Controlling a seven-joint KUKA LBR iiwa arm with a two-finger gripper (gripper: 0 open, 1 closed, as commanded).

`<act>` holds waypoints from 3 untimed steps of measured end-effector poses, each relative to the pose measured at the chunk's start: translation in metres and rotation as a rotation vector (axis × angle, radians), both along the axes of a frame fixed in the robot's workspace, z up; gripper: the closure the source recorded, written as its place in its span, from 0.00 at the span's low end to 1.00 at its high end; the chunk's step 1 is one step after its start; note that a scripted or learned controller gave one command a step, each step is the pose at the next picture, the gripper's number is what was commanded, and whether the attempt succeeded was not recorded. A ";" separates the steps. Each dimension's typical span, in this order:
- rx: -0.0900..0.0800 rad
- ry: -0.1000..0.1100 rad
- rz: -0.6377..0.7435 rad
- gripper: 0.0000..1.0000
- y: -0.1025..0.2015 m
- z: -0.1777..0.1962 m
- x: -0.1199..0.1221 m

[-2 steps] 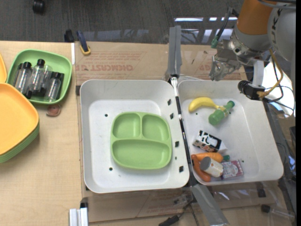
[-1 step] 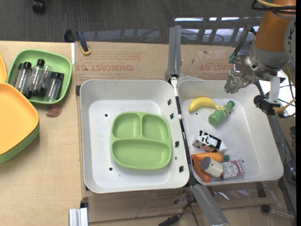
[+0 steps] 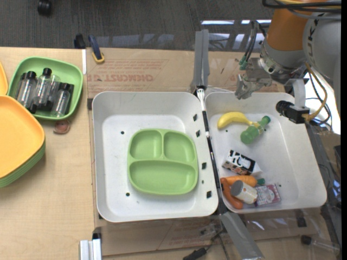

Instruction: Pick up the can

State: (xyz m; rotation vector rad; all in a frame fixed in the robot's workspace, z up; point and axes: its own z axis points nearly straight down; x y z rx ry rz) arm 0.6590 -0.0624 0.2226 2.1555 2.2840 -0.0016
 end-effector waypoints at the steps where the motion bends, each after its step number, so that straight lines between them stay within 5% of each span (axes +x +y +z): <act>1: -0.001 0.000 0.018 1.00 -0.047 0.029 -0.017; 2: -0.001 0.000 0.013 1.00 -0.072 0.022 0.000; 3: 0.000 0.000 0.008 1.00 -0.027 0.056 0.000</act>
